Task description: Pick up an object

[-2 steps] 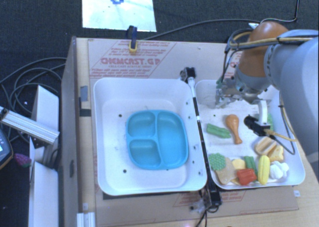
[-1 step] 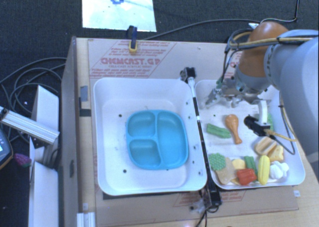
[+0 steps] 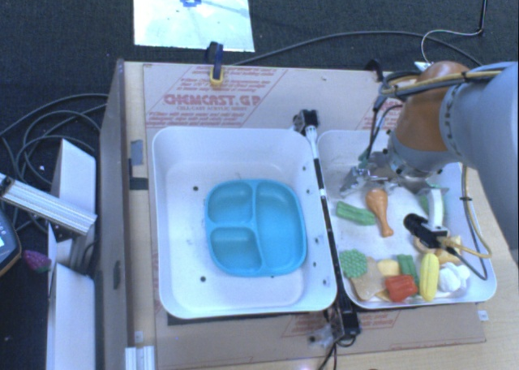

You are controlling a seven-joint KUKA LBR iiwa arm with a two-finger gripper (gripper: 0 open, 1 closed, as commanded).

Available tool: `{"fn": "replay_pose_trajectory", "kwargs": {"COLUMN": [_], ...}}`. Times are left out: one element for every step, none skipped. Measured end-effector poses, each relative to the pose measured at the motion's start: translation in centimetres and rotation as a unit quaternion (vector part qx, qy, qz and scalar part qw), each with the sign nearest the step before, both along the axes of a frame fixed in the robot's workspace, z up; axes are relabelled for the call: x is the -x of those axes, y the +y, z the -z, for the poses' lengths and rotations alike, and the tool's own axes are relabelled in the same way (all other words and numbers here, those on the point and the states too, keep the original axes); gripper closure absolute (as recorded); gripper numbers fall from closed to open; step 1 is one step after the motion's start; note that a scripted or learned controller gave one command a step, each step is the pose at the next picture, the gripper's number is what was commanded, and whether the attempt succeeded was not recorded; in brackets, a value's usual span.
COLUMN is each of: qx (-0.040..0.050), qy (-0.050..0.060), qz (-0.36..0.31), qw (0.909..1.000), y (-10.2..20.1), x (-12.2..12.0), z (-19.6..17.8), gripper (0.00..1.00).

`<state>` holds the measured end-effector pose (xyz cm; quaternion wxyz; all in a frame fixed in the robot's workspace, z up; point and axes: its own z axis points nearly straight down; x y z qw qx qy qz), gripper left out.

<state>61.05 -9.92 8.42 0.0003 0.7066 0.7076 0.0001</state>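
Orange plastic toy drumstick lies in the right-hand white bin at centre-right, long axis slanting down-right, just below the grey gripper, whose fingers' spread I cannot tell.

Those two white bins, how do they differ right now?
The left bin holds one thing, a blue divided plate lying flat; the right bin holds many small toy foods, such as a drumstick and corn. The arm's gripper hangs over the right bin, not the left. Both are shallow, white and side by side.
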Motion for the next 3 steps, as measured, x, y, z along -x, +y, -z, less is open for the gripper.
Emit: {"fn": "replay_pose_trajectory", "kwargs": {"qx": [0.0000, -0.0002, -0.0005], "qy": [0.000, -0.001, -0.002], "qz": [0.000, -0.001, -0.002], "qw": [1.0000, 1.0000, 1.0000], "y": [-1.1, -1.1, 5.9], "x": [2.6, 2.5, 1.2], "z": [0.0, -1.1, -10.2], "gripper": [0.00, 1.00, 1.00]}}
